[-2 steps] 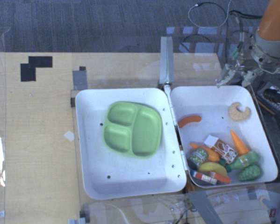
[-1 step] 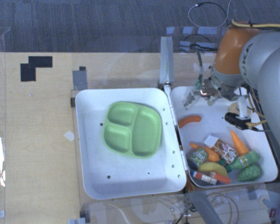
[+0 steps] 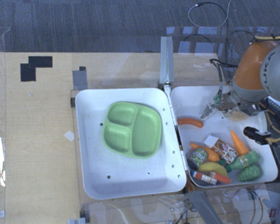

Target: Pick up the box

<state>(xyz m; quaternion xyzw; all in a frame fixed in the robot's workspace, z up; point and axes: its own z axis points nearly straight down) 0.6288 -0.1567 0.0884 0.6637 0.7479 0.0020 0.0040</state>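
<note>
The box [image 3: 225, 151] is small, brown and white, and lies tilted in the middle of the right bin [image 3: 262, 126] among toy foods. My gripper [image 3: 214, 110] hangs over the far part of the same bin, up and to the left of the box and apart from it. Nothing shows in the gripper. The grey arm with its orange band [image 3: 250, 70] reaches in from the right.
Around the box lie a carrot [image 3: 239, 142], a white card [image 3: 211, 140], a green can [image 3: 197, 156], a banana [image 3: 213, 167], a red bottle [image 3: 209, 177] and a green bottle [image 3: 243, 161]. An orange sausage [image 3: 189, 122] lies near the gripper. The left bin [image 3: 91, 172] holds a green divided plate [image 3: 132, 129].
</note>
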